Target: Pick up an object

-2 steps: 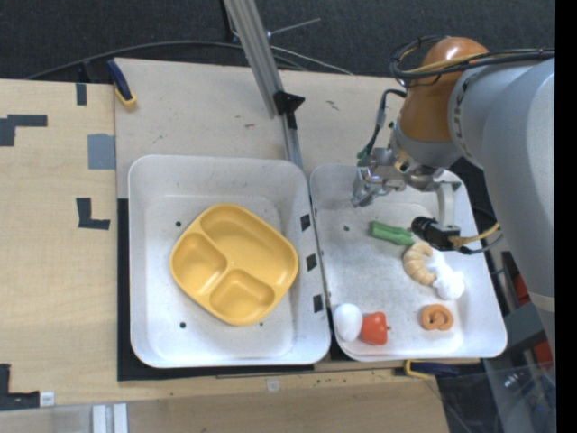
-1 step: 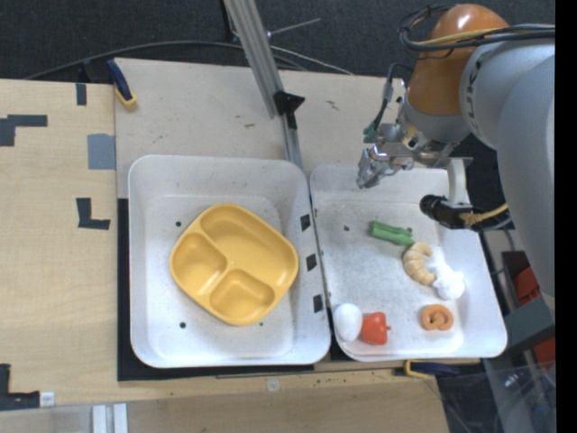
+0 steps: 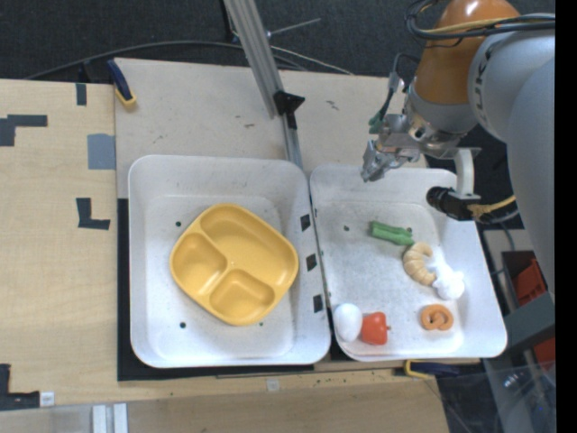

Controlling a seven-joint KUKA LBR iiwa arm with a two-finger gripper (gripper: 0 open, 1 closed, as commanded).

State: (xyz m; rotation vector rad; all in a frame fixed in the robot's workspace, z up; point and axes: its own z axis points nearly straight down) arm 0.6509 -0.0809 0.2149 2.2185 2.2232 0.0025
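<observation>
Five small items lay in the right-hand shallow white bin (image 3: 469, 332): a green plastic pod (image 3: 390, 233), a tan croissant-shaped toy (image 3: 418, 264), a white lump (image 3: 448, 283), an orange ring (image 3: 436, 317) and a red-and-white piece (image 3: 362, 325). Our two-finger gripper (image 3: 375, 168) hung above that bin's far rim, apart from all of them; we could not tell its state. We judged the approach step in hand, the next move calling for travel toward the pod and a descent.

green piece (image 3: 390, 233), croissant (image 3: 418, 263), white lump (image 3: 447, 282), orange ring (image 3: 436, 317), red piece (image 3: 374, 328), white egg (image 3: 346, 318) in right bin (image 3: 338, 197)

No readable text, no labels, no brand marks, no numbers — nothing legible on bench or bins
</observation>
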